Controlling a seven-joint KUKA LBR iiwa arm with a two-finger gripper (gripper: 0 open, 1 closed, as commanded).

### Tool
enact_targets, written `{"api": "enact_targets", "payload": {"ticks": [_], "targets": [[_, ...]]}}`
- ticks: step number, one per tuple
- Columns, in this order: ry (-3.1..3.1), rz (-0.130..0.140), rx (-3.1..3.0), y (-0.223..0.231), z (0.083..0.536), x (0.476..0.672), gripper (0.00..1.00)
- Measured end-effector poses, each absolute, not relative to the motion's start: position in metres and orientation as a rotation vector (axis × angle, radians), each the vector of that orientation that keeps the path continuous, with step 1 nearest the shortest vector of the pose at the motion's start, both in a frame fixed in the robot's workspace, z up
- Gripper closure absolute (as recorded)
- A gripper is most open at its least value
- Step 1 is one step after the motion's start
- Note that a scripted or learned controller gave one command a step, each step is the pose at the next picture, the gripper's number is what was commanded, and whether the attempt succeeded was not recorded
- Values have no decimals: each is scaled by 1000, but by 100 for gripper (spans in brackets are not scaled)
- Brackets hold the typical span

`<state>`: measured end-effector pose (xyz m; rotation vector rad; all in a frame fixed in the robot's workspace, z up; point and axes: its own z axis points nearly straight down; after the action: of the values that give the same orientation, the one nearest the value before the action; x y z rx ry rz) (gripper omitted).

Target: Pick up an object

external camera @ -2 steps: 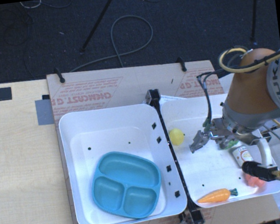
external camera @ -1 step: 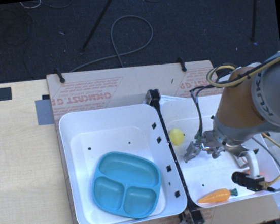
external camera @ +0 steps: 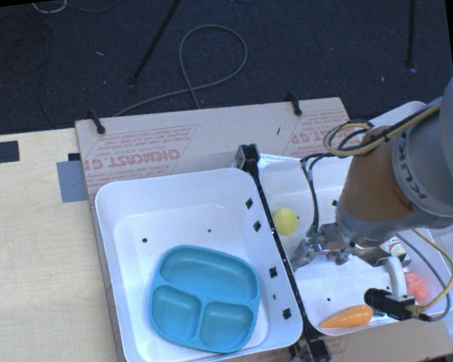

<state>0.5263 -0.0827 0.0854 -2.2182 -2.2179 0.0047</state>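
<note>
The hand (external camera: 306, 250), whose state I cannot tell, hovers beside the small yellow ball (external camera: 285, 220); centre squarely over it before closing.

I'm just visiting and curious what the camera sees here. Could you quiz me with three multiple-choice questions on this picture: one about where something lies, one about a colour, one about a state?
1. Where does the blue tray lie?
A. left bin
B. right bin
C. on the floor

2. What colour is the ball in the right bin?
A. red
B. yellow
C. black

3. How does the tray sit?
A. standing on edge
B. upside down
C. flat, compartments facing up

Answers: 1 A, it rests inside the left bin. 2 B, it is yellow. 3 C, its three compartments show.
</note>
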Motion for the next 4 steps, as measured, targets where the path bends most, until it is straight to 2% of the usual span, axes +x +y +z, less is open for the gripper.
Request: {"api": "enact_targets", "payload": {"ticks": [1,4], "targets": [[-2211,3,-2226,-84,98,527,100],[-2223,-1,-2221,-90,274,530,100]]}}
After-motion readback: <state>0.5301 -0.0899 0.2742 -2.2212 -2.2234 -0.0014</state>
